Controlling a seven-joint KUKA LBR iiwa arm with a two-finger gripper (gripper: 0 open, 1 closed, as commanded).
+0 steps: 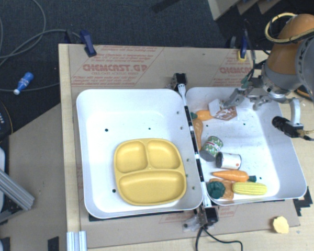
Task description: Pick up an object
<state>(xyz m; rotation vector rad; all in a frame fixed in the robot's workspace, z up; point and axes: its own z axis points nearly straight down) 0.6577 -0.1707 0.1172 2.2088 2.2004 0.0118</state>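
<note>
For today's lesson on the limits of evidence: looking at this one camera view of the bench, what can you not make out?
- Gripper: too small and blurred to tell its fingers' state or whether it touches the crumpled item.
- Crumpled item: too blurred to identify.
- Arm: cut off by the right edge.
- Green object: partly covered by the carrot.
- Can: label too small to read.

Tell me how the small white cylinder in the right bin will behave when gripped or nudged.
The white cylinder lies on its side, so a nudge would probably roll it. Its smooth round wall may slip between fingers. It looks small and likely light.
</note>
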